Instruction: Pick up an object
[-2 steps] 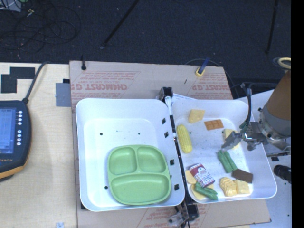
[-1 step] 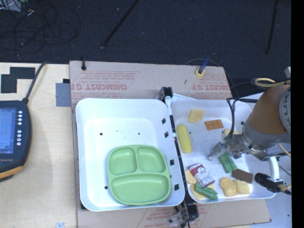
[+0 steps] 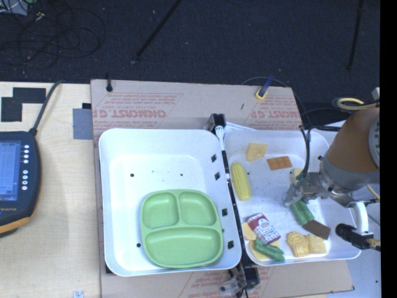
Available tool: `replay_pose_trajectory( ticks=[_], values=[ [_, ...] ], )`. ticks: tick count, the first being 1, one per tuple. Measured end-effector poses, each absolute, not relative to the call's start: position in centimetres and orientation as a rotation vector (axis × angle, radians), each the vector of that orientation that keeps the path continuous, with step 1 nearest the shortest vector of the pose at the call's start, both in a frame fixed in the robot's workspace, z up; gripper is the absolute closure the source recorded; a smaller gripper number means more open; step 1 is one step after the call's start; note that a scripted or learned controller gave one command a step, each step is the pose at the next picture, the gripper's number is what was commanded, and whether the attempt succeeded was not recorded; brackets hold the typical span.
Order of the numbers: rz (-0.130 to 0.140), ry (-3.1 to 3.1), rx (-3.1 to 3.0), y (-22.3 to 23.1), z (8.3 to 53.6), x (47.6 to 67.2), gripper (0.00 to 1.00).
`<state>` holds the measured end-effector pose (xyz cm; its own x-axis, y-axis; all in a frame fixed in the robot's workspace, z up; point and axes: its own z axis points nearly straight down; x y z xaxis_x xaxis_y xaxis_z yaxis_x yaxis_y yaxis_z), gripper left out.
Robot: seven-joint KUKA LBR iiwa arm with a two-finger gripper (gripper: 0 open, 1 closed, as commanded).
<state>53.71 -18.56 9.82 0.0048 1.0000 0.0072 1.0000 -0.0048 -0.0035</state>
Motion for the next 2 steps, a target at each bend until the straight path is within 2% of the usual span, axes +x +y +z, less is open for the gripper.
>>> replay_pose_trajectory(
  ticks=[1, 2],
  values=[
    [-0.005, -2.222, -2.232, -16.6, 9.0, 50.4, 1.0],
    [-0.005, -2.23, -2.211, -7.5, 14.9, 53.6, 1.0]
  ],
)
